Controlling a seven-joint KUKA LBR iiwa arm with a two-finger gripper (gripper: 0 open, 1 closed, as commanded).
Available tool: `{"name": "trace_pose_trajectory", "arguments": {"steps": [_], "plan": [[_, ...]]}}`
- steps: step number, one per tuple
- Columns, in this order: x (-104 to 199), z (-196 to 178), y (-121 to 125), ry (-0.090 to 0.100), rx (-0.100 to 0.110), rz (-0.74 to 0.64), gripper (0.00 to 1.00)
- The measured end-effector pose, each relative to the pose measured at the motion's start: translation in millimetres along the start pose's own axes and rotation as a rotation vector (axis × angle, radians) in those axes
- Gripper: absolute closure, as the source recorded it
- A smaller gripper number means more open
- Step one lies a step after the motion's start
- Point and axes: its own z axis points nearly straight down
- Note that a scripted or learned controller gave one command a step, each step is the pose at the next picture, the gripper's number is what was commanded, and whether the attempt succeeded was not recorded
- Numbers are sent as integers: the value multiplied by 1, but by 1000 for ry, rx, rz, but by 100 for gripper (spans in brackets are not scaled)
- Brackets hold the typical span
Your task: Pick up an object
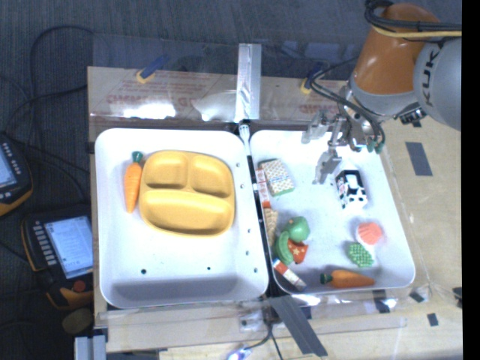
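1. Two white bins are seen side by side: the left bin (112,268) and the right bin (397,231).
2. The left bin is occupied by a yellow tray (186,192) and a carrot (133,181) lying just beside the tray's left edge.
3. The gripper (328,163) is positioned over the upper part of the right bin, below the orange band (390,51).
4. The jaws are seen apart, with nothing between them.
5. A black-and-white cow (351,189) is located just right of the gripper, not touched by it.
6. A checked box (276,176) is located near the divider.
7. A green toy (291,238), a pink piece (370,234), a green checked piece (361,255) and a second carrot (349,279) are found lower in the right bin.
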Motion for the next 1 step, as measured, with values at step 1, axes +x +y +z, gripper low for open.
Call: {"name": "trace_pose_trajectory", "arguments": {"steps": [1], "plan": [[28,103,-40,-10,1,34,0]]}}
